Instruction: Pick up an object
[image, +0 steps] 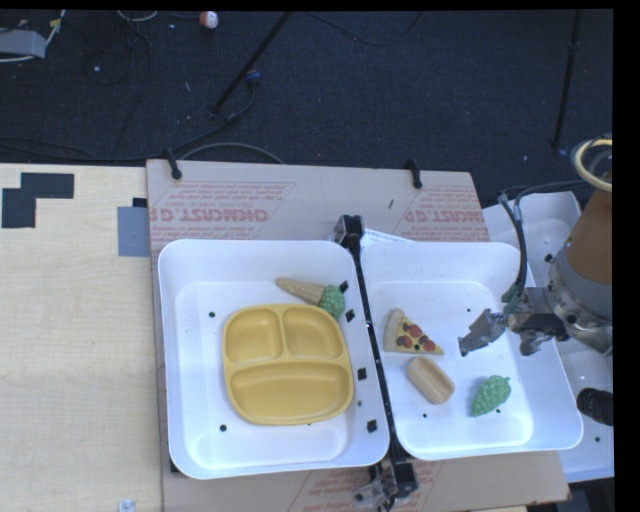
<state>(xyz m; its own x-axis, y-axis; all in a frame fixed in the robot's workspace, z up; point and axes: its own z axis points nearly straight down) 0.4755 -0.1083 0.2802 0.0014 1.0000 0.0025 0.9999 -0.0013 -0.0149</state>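
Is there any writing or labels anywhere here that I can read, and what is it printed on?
"CHEMCAST GP", or close to it: red print on the brown board under the bins, upside down and mirrored from this camera, so the spelling is uncertain.
The same mark again, partly cut off, on the board's right part.
Red print at the board's front edge: too cut off to read.
Toy food and yellow plate: no writing.

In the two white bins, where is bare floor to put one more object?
Left bin: bare strips left of and below the yellow plate; the ice cream cone crowds its top edge. Right bin: bare along the back, above the pizza slice; crowded among the bread roll, grapes and gripper.
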